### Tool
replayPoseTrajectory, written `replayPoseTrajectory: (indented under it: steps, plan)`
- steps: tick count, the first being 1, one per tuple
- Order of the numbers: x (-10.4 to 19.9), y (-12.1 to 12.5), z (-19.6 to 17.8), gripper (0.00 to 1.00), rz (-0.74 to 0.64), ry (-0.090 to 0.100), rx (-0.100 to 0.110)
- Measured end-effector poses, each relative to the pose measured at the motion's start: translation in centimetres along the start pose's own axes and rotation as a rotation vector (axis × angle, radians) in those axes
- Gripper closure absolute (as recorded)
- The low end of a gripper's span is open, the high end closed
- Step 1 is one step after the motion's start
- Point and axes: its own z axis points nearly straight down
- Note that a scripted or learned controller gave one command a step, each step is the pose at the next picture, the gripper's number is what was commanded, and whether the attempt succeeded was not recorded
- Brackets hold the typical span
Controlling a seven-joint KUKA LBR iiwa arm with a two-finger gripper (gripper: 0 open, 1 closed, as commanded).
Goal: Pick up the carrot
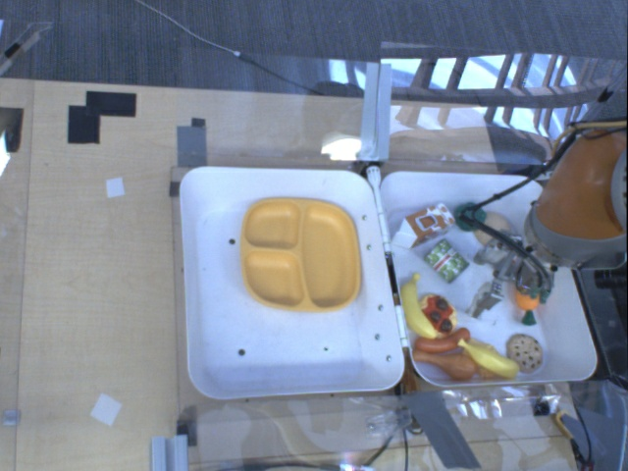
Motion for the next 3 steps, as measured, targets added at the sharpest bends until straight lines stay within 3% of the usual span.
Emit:
replayPoseTrajectory:
  steps: [1, 2, 3]
  plan:
    - [3.0, -3.7, -0.1, 0.0, 0.059, -0.002, 0.0]
    - [0.5, 2.6, 0.0, 0.0, 0.122, -0.002, -0.003]
    - [1.0, 0.7, 0.0, 0.0, 0.232, -0.001, -0.003]
